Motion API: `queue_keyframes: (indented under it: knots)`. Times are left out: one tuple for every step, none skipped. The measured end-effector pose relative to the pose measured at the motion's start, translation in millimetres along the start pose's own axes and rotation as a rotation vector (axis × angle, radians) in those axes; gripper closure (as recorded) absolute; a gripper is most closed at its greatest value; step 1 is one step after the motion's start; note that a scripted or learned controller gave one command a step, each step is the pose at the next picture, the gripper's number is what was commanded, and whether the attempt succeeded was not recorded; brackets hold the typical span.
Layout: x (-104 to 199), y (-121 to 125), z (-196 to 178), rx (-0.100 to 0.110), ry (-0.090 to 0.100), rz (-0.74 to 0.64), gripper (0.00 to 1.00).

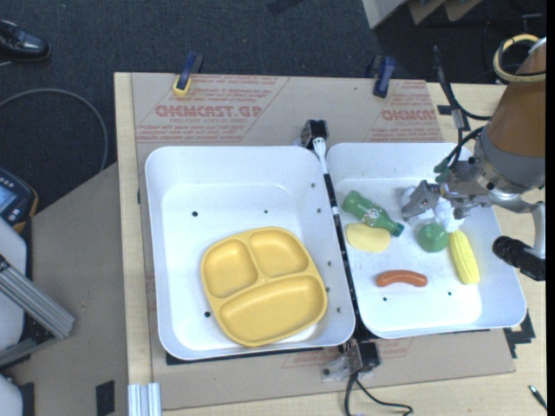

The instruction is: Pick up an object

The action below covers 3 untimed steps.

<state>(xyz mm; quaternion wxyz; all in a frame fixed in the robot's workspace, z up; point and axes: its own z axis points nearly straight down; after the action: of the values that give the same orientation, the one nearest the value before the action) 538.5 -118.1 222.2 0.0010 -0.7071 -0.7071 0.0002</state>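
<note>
In the right white bin [486, 315], nearest lies an orange toy sausage [401, 278], then a yellow corn cob [465, 257]; beyond, a round green toy [432, 237] sits beneath the gripper [436, 204], whose state I cannot tell. Descend straight, centred, clear of the corn.

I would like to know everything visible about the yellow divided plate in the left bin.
The yellow divided plate looks like smooth, slightly glossy plastic, a rounded square with soft corners. Raised ridges split it into three compartments: two smaller ones on the far side and one large one on the near side. Nothing lies in any compartment. It rests flat, right side up and turned a little askew, on the floor of the left bin, in the near right part. Its near edge appears to reach the bin's front wall. Nothing else touches it.
</note>
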Motion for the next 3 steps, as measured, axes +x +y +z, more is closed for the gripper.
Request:
queue_keyframes:
  knots:
    - [45,-6,-225,-0.023,-0.003,-0.006,0.00]
    - [43,-6,-225,-0.007,-0.003,-0.002,1.00]
    - [39,-8,-167,0.004,0.000,0.002,1.00]
